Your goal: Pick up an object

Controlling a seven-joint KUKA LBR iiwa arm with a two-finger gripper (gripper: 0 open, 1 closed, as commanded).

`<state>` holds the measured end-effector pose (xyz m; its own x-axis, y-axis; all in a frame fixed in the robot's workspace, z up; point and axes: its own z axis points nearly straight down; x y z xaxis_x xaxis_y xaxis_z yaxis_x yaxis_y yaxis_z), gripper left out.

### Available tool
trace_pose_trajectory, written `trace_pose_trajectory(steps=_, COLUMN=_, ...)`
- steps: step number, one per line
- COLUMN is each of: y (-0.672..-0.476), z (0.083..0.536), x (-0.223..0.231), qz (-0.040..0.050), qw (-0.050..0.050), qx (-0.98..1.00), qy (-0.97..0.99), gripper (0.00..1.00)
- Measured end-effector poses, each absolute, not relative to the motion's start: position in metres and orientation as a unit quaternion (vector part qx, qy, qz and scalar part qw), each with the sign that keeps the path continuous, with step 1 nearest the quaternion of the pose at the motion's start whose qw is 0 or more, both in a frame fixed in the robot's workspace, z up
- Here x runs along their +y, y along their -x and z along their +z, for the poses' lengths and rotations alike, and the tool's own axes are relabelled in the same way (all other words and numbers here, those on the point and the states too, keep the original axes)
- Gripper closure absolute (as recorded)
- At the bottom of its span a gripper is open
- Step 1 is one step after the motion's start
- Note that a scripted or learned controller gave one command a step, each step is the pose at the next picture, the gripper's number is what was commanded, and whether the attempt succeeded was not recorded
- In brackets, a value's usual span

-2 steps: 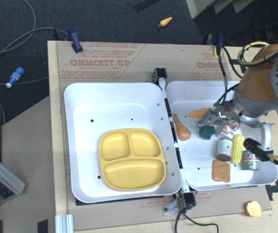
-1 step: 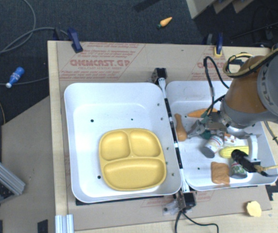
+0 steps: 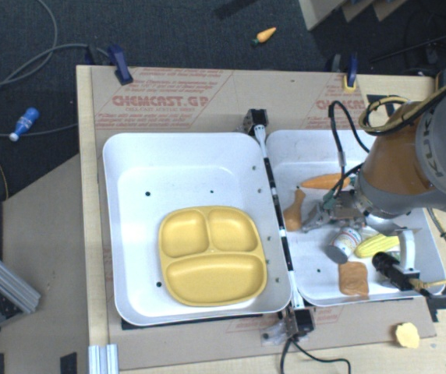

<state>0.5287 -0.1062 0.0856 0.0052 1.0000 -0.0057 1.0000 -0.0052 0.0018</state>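
Observation:
My gripper [image 3: 322,215] is low in the right bin [image 3: 316,148], near its left wall. A brown piece [image 3: 294,207] stands just left of it, and an orange carrot [image 3: 323,181] lies just behind it. On its near side sit a grey can [image 3: 343,248], a yellow corn-like piece [image 3: 378,245] and a brown bread slice [image 3: 354,279]. The arm [image 3: 398,166] covers the right part of this bin. I see nothing held in the gripper.
The left bin [image 3: 129,170] holds a yellow divided plate [image 3: 211,254]. A black divider [image 3: 274,201] runs between the bins. A small yellow lump [image 3: 407,335] lies on the bench in front of the right bin.

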Motion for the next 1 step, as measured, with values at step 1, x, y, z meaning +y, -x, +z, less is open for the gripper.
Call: trace_pose_trajectory(steps=1, y=-0.478, z=0.0845, x=-0.1015, qz=-0.0008, qw=-0.001, qx=0.707, qy=-0.708, gripper=0.0)
